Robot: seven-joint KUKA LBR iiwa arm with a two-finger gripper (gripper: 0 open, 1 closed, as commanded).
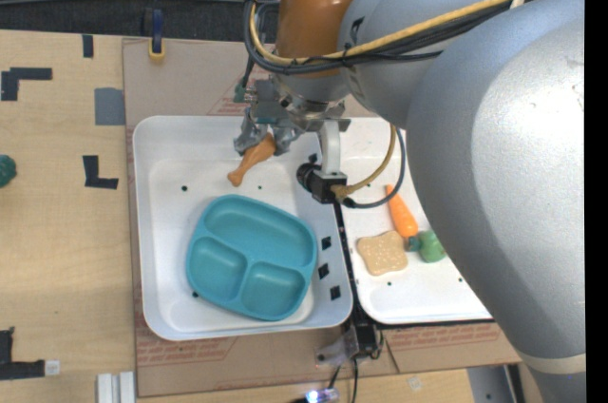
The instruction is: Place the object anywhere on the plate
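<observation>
Left bin [157,201]: drumstick [251,162] between tool [258,143] fingers, above plate [251,256].

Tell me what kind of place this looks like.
Probably a robotics lab test bench: a grey arm reaches over two white bins, holding a toy drumstick above a blue divided plate, with toy food like a carrot nearby.

The object [249,163] is a small orange-brown piece, long and narrow, tilted with its upper end right at the gripper [258,143] and its lower end pointing down and left over the white floor of the left bin. The plate [251,256] is teal, with three compartments, lying flat below the gripper, apart from the object, its rim unobstructed.
</observation>
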